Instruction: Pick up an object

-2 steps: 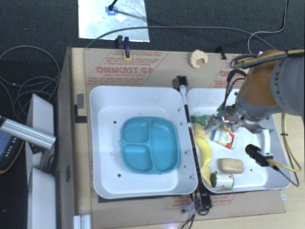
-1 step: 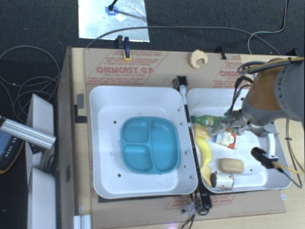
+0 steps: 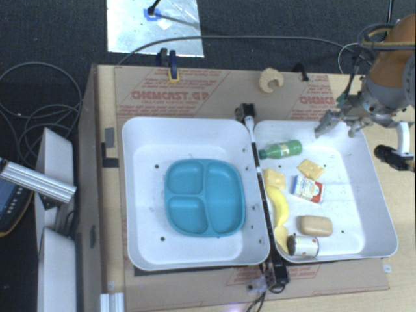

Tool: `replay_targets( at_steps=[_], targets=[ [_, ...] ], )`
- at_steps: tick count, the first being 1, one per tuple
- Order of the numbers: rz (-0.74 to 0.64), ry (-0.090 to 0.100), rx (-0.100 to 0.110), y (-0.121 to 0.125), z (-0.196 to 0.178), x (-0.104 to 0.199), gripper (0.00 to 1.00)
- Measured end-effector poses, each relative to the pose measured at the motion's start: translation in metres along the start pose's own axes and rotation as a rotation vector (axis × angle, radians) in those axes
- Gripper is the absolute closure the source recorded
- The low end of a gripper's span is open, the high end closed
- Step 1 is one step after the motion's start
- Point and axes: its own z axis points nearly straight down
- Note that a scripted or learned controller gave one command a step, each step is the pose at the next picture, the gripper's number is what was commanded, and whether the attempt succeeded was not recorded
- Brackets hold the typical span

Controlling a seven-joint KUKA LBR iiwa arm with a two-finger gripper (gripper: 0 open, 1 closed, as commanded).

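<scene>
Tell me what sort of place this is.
Probably a robotics lab bench set up for grasping trials: a robot arm reaches over two white bins, toy food such as a banana and a green bottle fills one, and loose cables trail beside it.

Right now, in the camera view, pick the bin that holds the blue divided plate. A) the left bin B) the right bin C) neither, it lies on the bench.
A: the blue divided plate lies flat in the left bin, while the right bin holds the green bottle, the banana and other small items.
</scene>
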Motion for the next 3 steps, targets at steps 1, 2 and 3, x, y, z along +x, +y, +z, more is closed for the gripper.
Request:
replay_targets(
  at_steps=[1, 2, 3],
  targets=[
    [0.002, 0.002, 0.001, -0.032, 0.086, -0.006, 0.00],
    [0.000, 0.003, 0.003, -0.056, 0.087, 0.064, 0.00],
    [-0.005, 0.010, 0.054, -0.004, 0.094, 0.053, 0.00]
  ],
)
